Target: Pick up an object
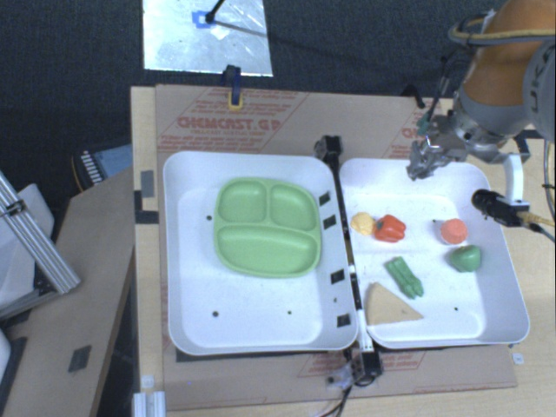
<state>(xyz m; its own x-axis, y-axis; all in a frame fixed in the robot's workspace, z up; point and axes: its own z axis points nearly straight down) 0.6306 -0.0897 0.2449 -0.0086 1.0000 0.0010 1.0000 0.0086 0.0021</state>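
Hand over right bin's far edge, grip unclear, touching nothing. In that bin: red pepper beside yellow piece, salmon ball, green pepper, green pod, tan wedge. Green divided plate in left bin.

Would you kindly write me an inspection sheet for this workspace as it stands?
Surface: two white bins, left bin and right bin, side by side on brown board.
Job's things: in the right bin, yellow piece, red pepper, orange-red piece, green piece, green vegetable, tan wedge.
Clutter: green divided plate in the left bin.
Grippers: hand above the right bin's far edge.
Cables: wires at the front clip.
Surroundings: dark backdrop, silver sheet.
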